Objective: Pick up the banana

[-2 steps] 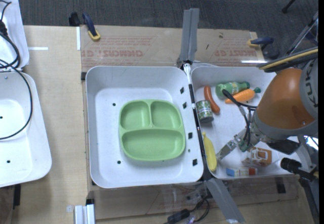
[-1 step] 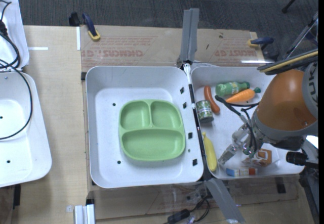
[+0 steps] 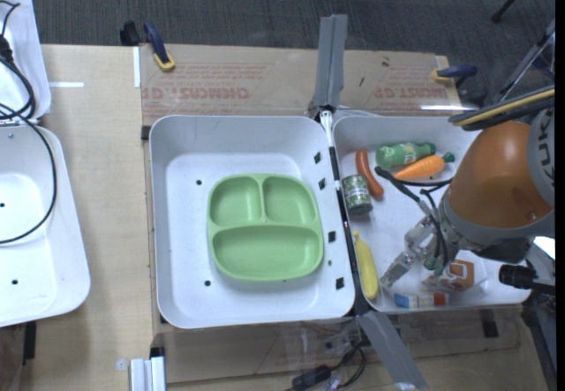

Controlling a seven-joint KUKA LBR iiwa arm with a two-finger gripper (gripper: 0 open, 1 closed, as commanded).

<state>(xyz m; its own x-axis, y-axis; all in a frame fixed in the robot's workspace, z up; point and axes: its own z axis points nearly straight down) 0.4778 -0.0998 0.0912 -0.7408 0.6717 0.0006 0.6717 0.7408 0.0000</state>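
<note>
The yellow banana [image 3: 365,265] lies lengthwise on the floor of the right bin [image 3: 388,129], tight against its left wall near the front corner. My gripper [image 3: 413,263] hangs low over the front middle of that bin, a short way right of the banana and apart from it. It stands open, one metal finger [image 3: 394,271] pointing down-left toward the banana's lower end. Nothing sits between the fingers. The orange wrist band and grey arm cover the bin's right side.
The right bin also holds a green bottle [image 3: 402,154], a carrot [image 3: 420,169], a red pepper [image 3: 370,174], a small can [image 3: 357,193], an orange-and-white box [image 3: 460,274] and a small tube [image 3: 420,299]. A green divided plate [image 3: 265,228] rests in the left bin [image 3: 177,204].
</note>
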